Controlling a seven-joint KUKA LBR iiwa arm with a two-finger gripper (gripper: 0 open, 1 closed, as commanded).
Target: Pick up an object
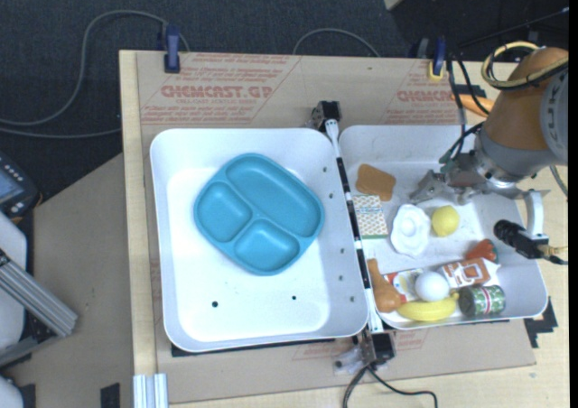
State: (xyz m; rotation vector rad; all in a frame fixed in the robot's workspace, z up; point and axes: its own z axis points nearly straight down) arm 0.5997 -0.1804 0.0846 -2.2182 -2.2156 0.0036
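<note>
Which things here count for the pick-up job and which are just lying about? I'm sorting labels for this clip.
For the job:
- grey two-finger gripper
- small yellow ball
- white round plastic piece
- brown bread-like slice
- yellow banana
- white egg-shaped ball
- green-labelled can

Lying about:
- blue three-compartment plastic plate
- blue clamps

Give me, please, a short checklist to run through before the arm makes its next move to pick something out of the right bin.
1. Gripper above right bin: ok, near its upper part.
2. Nothing between the fingers yet: ok, none seen held.
3. Finger opening: cannot tell from this slant.
4. Nearest target free: ok, yellow ball lies just below the gripper, beside the white cup.
5. Crowding at the bin's lower end: not ok, banana, white egg and can lie close together.
6. Left bin: ok, holds the blue divided plate, away from the arm.
</note>
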